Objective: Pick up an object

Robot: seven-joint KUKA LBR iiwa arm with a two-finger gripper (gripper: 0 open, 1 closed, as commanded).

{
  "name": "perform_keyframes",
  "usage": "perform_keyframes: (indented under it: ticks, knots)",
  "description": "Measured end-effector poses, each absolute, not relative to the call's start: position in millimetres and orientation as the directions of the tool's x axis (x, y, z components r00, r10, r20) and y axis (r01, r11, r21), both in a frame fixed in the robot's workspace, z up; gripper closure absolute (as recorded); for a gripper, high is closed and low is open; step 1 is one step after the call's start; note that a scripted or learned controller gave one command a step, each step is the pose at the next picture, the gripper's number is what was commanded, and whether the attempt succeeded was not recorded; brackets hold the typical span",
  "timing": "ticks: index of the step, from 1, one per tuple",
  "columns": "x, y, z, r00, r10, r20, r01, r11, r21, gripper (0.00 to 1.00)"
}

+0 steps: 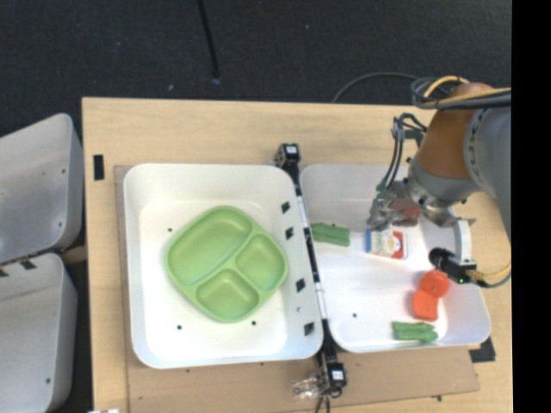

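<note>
Gripper (385, 218) over right bin (344, 317) far edge, above white packet (385, 243). Green tray (226, 263) centre left bin (146, 334). Orange obj (430, 296) nr right edge.

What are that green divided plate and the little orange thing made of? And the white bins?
The green plate looks like moulded plastic, matte: one even colour, rounded compartment walls. The orange thing is probably plastic or rubber, going by its flat, bright colour; it is too small to be sure. The white bins seem to be thin formed plastic with smooth, softly rounded rims and a slight sheen.
</note>
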State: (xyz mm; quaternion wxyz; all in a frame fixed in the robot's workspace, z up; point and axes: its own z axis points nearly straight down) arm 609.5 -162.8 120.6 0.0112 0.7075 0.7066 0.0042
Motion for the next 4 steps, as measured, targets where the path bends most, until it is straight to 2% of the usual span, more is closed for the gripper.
perform_keyframes:
  ticks: [1, 2, 3, 4]
  knots:
    - [613.5, -165.5, 185.6, -0.005, 1.0, -0.003, 1.0, 0.006, 0.008, 1.0]
    - [611.8, -165.8, 250.1, -0.005, 1.0, -0.002, 1.0, 0.005, 0.007, 1.0]
    - [612.5, -166.7, 251.9, -0.007, 1.0, -0.002, 1.0, 0.007, 0.003, 1.0]
    - [593.2, -118.5, 241.6, -0.006, 1.0, 0.0, 1.0, 0.006, 0.0, 1.0]
